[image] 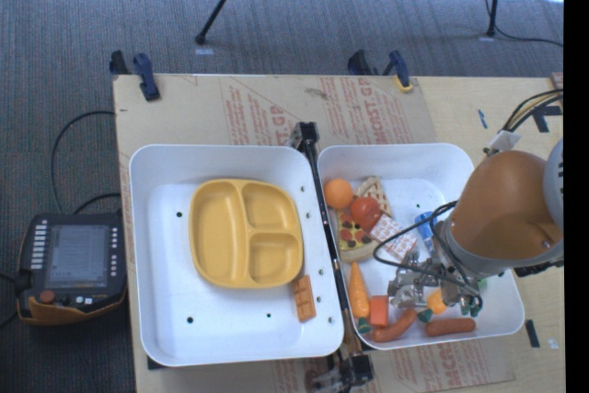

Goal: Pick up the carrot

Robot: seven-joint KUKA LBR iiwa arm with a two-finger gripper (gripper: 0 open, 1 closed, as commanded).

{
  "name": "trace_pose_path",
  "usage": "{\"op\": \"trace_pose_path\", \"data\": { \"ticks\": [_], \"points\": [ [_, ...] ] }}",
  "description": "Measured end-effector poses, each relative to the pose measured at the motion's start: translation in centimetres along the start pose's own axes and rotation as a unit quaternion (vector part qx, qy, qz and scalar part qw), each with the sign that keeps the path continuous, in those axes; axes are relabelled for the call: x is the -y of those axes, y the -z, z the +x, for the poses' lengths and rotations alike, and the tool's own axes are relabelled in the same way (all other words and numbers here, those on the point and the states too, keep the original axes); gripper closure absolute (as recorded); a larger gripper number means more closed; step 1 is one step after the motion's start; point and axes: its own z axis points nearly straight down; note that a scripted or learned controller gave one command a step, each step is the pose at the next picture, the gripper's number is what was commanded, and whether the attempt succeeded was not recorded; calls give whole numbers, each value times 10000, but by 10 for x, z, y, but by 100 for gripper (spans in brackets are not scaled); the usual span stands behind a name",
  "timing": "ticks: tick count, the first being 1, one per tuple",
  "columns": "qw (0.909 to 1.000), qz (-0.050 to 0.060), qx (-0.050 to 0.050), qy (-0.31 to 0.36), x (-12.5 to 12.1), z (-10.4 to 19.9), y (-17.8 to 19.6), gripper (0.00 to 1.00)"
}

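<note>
Seen from above at a slant: a cardboard-topped table [276,106] bearing two shallow white bins side by side. In the left bin [161,308], a yellow divided plate [247,233] near the middle, and a small orange ridged block [304,297] close to the bin's right wall. In the right bin [433,159], a crowd of toy food. Carrot [358,290] lying lengthwise near that bin's left wall, in its lower part, thick end toward the top of the view, point toward the bottom. Just below the carrot's tip, a small green piece [363,324] and an orange-red block [379,311]. Two sausages along the bin's lower edge, one [396,327] angled, the other [451,326] nearly level. Farther up, an orange [338,193], a strawberry-like red piece [364,211] and a pizza slice [350,235] beneath them, with a waffle-patterned piece [373,190] behind.

Reaching in from the right, the arm with its broad orange band [504,209], wrist hanging over the right bin's lower half. Gripper [419,283] low among the toys, to the right of the carrot and apart from it. Fingers lost in wiring and clutter, so impossible to tell how wide apart or whether closed on anything. A teach pendant [72,267] on the floor at left.
</note>
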Motion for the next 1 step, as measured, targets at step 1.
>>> {"op": "trace_pose_path", "data": {
  "ticks": [1],
  "points": [
    [9826, 15, -30, -1858, -11, 4, 35, 100]
  ]
}}
